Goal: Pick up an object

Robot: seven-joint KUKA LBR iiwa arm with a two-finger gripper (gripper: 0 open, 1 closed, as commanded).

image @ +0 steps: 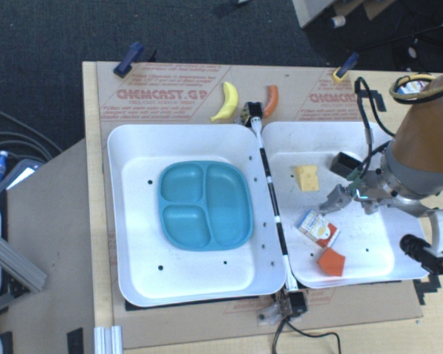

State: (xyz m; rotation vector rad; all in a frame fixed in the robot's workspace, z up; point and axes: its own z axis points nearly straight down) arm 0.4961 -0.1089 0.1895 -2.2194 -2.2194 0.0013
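The hand hovers low in the right bin, its fingers apart and gripping nothing, just at 1 o'clock of a small red-and-white carton. A yellow block lies at 11 o'clock of the hand, an orange block at 6 o'clock. The left bin holds a blue divided plate; a banana rests on the tabletop.

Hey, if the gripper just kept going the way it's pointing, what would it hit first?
Most likely the small white carton just below-left of the gripper in the right bin. Height above it is unclear, so it might touch the bin floor beside it instead.
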